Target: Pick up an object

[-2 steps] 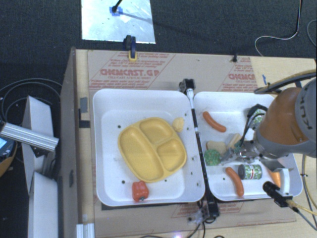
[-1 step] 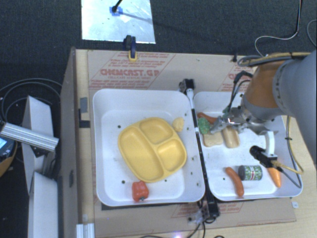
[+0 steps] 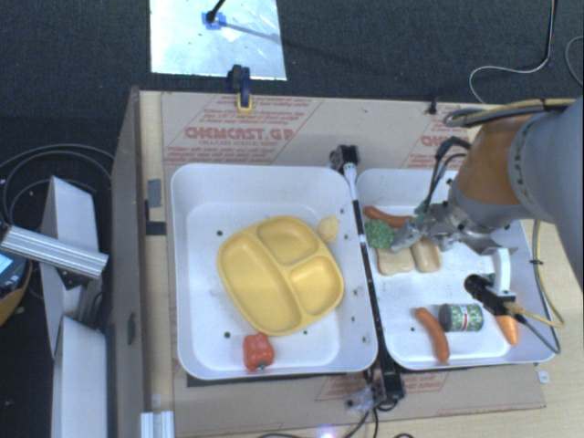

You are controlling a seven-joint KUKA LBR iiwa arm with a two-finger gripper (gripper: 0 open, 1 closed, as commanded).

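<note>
- The bench (image 3: pixel 274 121) is covered with printed brown board, and two shallow white bins sit on it side by side.
- The left bin (image 3: pixel 196 245) holds a yellow divided tray (image 3: pixel 278 274), lying at a slant near its middle.
- The right bin (image 3: pixel 474 352) carries most of the small things; the grey arm (image 3: pixel 547 167) with its orange band (image 3: pixel 488 162) reaches in from the right, over the bin's far half.
- The gripper (image 3: pixel 411 235) hangs low over the far left part of the right bin. I cannot tell how its fingers stand, nor whether anything lies between them.
- Two pale bread-like pieces (image 3: pixel 409 259) lie just beneath and to the near side of the gripper.
- A green leafy piece (image 3: pixel 379 234) lies just left of the gripper, against the bin's left wall.
- A green-labelled can (image 3: pixel 461 318) lies on its side in the near part of the right bin.
- An orange sausage (image 3: pixel 433 333) lies left of the can, near the front wall.
- Another reddish sausage (image 3: pixel 388 215) lies at the far side, beyond the green piece.
- A small carrot (image 3: pixel 507 328) lies right of the can.
- A red pepper (image 3: pixel 258 351) sits at the near edge of the left bin.
- A small pale yellow piece (image 3: pixel 328 227) rests at the tray's far right corner.
</note>
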